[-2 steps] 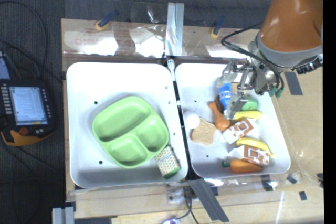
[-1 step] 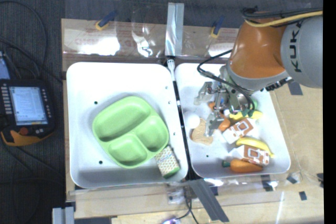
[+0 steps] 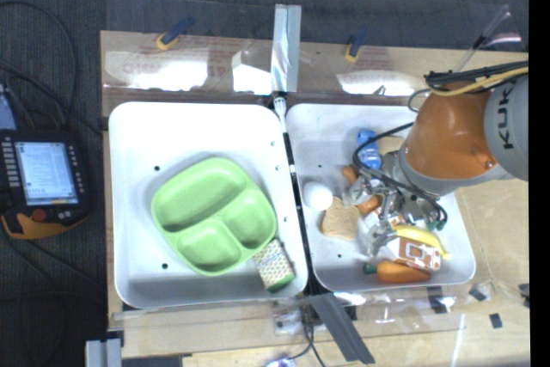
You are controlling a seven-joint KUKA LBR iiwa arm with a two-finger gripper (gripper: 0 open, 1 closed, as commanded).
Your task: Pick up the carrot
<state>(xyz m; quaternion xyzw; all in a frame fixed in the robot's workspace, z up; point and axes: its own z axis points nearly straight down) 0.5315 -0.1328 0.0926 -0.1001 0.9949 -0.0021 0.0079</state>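
Observation:
The carrot is orange with a small green end. It lies on its side at the front edge of the right bin, just below a small orange-and-white box. My gripper hangs under the orange wrist band in the middle of the right bin. It sits a little behind and left of the carrot, over a clutter of small items. The arm hides part of that clutter.
The right bin also holds a white egg, a tan bread piece, a blue object, a banana and small orange pieces. In the left bin are a green divided plate and a small patterned box.

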